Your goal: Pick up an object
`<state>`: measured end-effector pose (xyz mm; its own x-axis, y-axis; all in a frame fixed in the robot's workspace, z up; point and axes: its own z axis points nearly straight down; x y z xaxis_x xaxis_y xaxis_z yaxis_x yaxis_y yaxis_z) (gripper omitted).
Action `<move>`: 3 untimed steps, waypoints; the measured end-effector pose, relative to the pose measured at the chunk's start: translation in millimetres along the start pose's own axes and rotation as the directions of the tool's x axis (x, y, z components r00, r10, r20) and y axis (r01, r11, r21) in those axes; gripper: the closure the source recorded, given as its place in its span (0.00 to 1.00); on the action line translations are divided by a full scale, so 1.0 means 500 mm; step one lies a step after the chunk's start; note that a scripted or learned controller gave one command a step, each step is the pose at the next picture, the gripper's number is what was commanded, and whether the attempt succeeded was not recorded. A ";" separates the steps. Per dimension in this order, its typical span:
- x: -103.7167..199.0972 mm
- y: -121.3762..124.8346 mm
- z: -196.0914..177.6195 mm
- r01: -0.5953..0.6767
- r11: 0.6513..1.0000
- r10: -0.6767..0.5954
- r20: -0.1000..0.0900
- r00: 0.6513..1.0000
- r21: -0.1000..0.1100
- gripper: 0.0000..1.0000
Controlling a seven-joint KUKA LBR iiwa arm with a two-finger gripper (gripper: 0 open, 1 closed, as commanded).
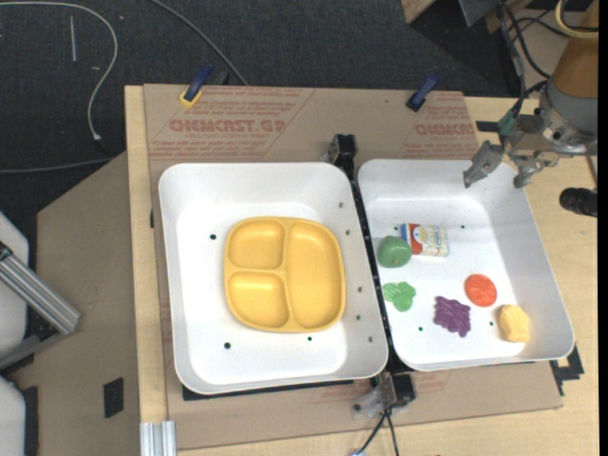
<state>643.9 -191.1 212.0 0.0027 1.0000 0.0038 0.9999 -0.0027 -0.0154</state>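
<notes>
Camera view, upper right: we log the end effector (502,167), fingers apart and holding nothing, above the right bin's (541,255) far rim. Candidate objects, centre right to lower right: green ball (393,251), orange disc (481,289), purple piece (452,314). Pick not yet begun.

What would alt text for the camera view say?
A robot claw, fingers open, hovers over the far edge of the right white bin, which holds six small toy foods. The left bin holds a yellow divided plate.
</notes>
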 end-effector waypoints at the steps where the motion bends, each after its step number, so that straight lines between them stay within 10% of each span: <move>1: 0.001 0.006 -0.018 0.003 1.000 -0.003 0.003 1.000 -0.015 0.00; 3: 0.010 0.008 0.149 0.004 1.000 -0.004 0.003 1.000 -0.012 0.00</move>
<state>646.6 -185.9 137.3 -0.0008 1.0000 0.0011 1.0000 0.0008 -0.0030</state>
